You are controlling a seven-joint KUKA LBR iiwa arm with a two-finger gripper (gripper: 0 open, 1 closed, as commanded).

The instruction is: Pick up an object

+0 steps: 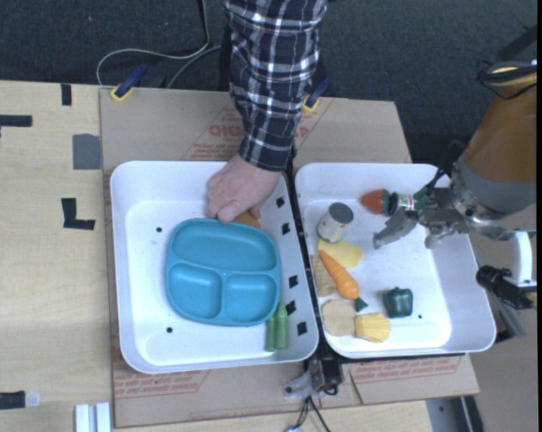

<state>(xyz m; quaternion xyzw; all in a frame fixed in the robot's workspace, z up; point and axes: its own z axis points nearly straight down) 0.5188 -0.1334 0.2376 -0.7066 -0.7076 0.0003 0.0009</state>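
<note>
1. Two white bins sit side by side on the surface; take the divider (293, 241) between them as the landmark.
2. Right of the divider, the right bin (451, 336) holds the loose items: a small tin can (336, 222) just beside the divider, a yellow piece (345, 256) below the can, and a carrot (339, 275) lying at a slant against that piece.
3. Further down on that side lie a pale round piece (337, 317), a yellow wedge (373, 328) touching it, and a dark green pepper (398, 302) a little farther from the divider.
4. An orange-red item (374, 201) rests near the bin's far wall, well right of the divider.
5. The end effector (406, 221) hangs over the right bin, just beside the orange-red item and clear of the can. Its fingers look spread, and nothing sits between them.
6. Left of the divider, the left bin (131, 241) carries a blue compartment plate (222, 271) and a green item (275, 328) close to the divider.
7. A person's hand (239, 192) in a plaid sleeve reaches into the left bin, touching the plate's far edge.
8. Progress, as I judge it: nothing has been lifted yet. Every item lies on a bin floor, so the approach, closing and raising all remain. The orange-red item and the can are the nearest candidates.
</note>
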